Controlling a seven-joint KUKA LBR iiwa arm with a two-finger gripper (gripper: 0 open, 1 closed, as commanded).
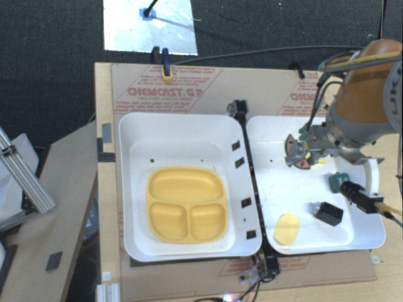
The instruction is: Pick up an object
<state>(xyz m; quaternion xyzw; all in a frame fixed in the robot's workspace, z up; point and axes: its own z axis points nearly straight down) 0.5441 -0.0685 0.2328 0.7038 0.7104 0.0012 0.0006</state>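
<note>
Right bin [264, 168] holds the end effector [301, 156], its grip unreadable, partly hiding a small object.

Yellow divided tray [186, 204], pale yellow disc [287, 229], black block [329, 213], teal piece [337, 181], white bins [135, 137].
</note>
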